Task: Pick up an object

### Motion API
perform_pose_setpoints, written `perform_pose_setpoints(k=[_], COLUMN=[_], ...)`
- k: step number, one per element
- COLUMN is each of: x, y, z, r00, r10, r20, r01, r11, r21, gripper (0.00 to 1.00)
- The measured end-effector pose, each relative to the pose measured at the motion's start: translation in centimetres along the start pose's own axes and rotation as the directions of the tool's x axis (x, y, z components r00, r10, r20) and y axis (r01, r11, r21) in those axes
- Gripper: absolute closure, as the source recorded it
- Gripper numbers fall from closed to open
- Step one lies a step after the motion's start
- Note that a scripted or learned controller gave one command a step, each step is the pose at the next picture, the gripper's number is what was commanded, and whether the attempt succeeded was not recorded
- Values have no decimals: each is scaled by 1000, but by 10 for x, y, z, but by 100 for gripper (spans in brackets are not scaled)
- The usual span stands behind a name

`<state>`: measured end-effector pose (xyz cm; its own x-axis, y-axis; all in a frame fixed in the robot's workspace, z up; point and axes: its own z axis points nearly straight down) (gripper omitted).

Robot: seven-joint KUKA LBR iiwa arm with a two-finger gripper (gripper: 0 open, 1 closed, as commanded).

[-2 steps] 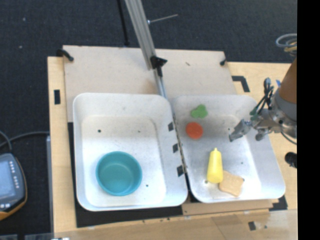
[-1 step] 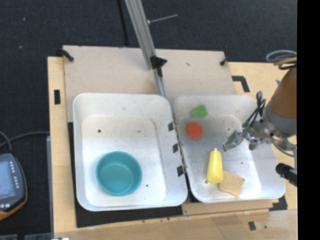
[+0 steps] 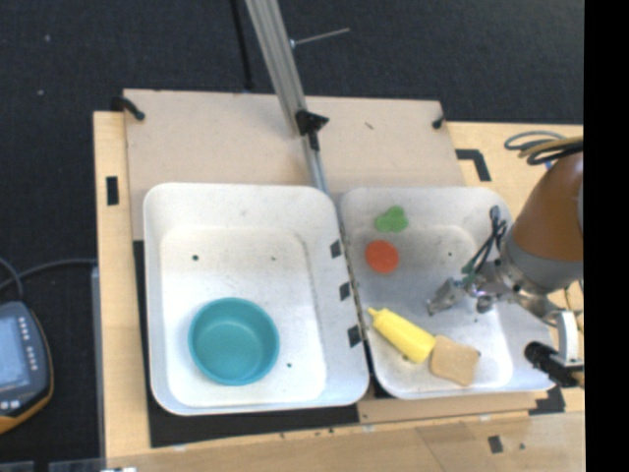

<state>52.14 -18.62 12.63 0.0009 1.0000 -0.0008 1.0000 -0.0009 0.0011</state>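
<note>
The right bin (image 3: 491, 205) holds a small green object (image 3: 391, 220) at the back, an orange-red ball (image 3: 382, 257) just in front of it, a yellow oblong object (image 3: 401, 331) near the front left, and a tan block (image 3: 455, 361) touching the yellow object's right end. My gripper (image 3: 447, 298) hangs low over the middle of this bin, pointing left. It lies right of the ball and above and behind the yellow object and tan block, apart from all of them. The grey and orange arm (image 3: 550, 229) covers the bin's right side.
The left bin (image 3: 167, 214) holds a teal bowl (image 3: 233, 340) at its front. A slanted metal rail (image 3: 280, 62) runs from the top down to the gap between the bins. Cables (image 3: 536, 144) lie at the right on the bench.
</note>
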Motion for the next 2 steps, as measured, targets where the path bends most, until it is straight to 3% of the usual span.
perform_pose_setpoints(k=[1, 2], x=[-1, -6], y=[1, 6], z=[-11, -75], r00=[1000, 1000], r10=[5, -3], r20=[1, 3], r01=[-5, 3], r11=[1000, 1000], r21=[-5, -8], gripper=[100, 100])
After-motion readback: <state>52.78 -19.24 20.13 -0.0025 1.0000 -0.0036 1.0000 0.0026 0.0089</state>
